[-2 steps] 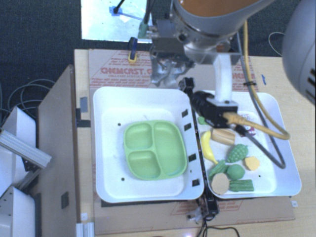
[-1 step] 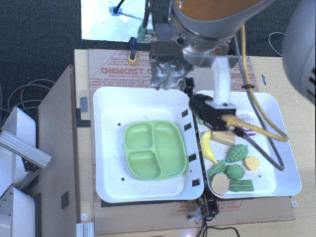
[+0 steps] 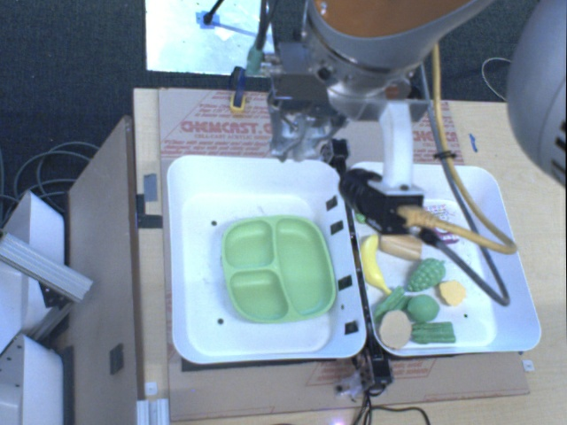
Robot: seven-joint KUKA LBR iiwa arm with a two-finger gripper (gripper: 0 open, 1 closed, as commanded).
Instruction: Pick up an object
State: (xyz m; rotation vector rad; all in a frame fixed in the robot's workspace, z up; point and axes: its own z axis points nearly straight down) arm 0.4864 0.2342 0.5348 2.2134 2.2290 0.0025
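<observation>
- The gripper (image 3: 304, 140) hangs at upper centre of the frame, over the far rim of the left bin (image 3: 195, 237); I cannot tell whether it is open or closed.
- A green divided plate (image 3: 279, 268) lies mid-bin, well below the gripper.
- A yellow banana (image 3: 372, 264), a tan roll (image 3: 400, 248) and green toy foods (image 3: 425, 308) cluster in the right bin (image 3: 483, 326).
- The arm (image 3: 399, 7) covers that bin's far edge.

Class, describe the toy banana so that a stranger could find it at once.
Find the white bin on the view's right, holding toy food. Look along its left wall. The banana is the one long, curved, yellow piece; its nearest neighbours are green or tan.
</observation>
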